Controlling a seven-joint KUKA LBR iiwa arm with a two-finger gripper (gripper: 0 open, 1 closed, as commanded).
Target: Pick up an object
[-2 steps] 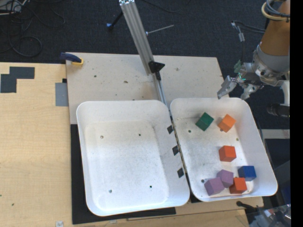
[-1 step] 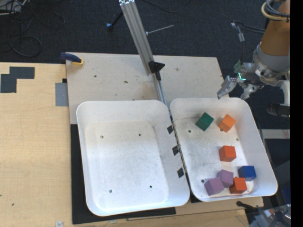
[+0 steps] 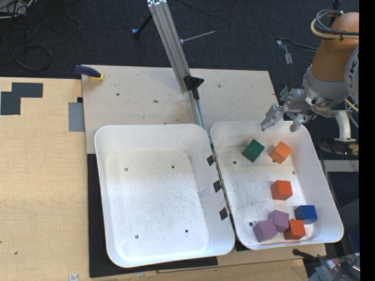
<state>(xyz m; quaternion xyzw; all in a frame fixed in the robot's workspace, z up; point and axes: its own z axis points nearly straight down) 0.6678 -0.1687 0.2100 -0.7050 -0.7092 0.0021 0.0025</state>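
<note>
Blocks [image 3: 282, 215] crowding right bin [image 3: 328, 186], slanted metal rail [image 3: 176, 51] behind

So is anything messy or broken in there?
Nothing looks broken or spilled. All seven blocks sit inside the right bin, four huddled in its near corner, like the blue block. The gripper hovers above the bin's far edge.
</note>
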